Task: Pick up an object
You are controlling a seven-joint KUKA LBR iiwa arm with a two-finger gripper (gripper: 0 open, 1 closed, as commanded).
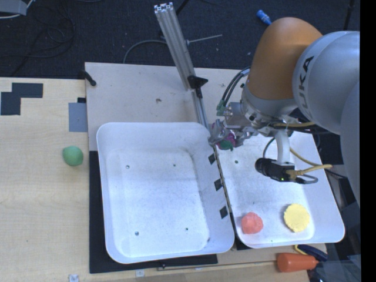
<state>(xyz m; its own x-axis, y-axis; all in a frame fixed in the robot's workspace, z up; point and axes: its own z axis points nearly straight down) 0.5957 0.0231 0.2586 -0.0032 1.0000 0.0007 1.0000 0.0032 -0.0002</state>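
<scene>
Here, operator, is what your next move turns on.
End effector [226, 138]: it hangs at the far inner corner of the right bin [329, 231], beside the divider; you cannot tell its state.
Red object [252, 222]: toward the camera from the end effector, slightly arm-side, well apart.
Yellow object [296, 217]: also nearer the camera, further arm-side.
Long axis: both look roundish, so you need no particular wrist turn, as far as I can judge.
Green ball [73, 155]: out on the counter, far across the left bin [117, 239].
</scene>
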